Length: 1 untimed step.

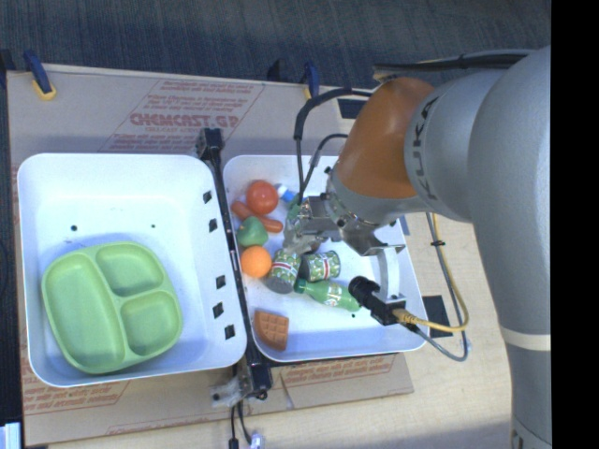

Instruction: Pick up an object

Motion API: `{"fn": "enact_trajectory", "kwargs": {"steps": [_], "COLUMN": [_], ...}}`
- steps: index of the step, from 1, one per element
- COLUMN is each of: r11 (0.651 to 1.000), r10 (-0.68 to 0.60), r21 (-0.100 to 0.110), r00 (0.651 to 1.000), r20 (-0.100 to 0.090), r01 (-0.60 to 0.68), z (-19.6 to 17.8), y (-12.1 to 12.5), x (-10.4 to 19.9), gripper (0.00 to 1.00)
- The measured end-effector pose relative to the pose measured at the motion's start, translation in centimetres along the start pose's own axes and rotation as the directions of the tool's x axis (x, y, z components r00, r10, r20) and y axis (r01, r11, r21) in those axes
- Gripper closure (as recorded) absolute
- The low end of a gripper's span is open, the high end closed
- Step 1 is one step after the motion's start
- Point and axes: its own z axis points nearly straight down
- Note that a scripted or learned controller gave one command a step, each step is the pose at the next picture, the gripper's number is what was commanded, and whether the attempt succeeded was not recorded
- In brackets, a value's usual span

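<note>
Gripper [304, 235] lowered into right bin [412, 337], directly over clutter packed toward that bin's left wall: red tomato [262, 196] farthest, green pepper [252, 233] and orange ball [255, 263] nearer, two small cans [323, 267] and green bottle [329, 294] at centre, waffle piece [271, 326] nearest. Placement judged as approach to cans, these lying just beside the tool; nothing seen clamped, object not lifted, and spread of grasping parts cannot be told, wrist blocking sight. Left bin [37, 181] holding green divided tray [112, 302], well apart from the work.
</note>
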Motion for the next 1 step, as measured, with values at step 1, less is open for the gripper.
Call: {"fn": "enact_trajectory", "kwargs": {"steps": [1], "r11": [1.0], "r10": [0.002], "r21": [-0.001], "r00": [1.0], "r20": [0.0], "r01": [-0.002], "z": [-1.7], "y": [-5.68], "x": [-5.0], "gripper": [1.0]}}
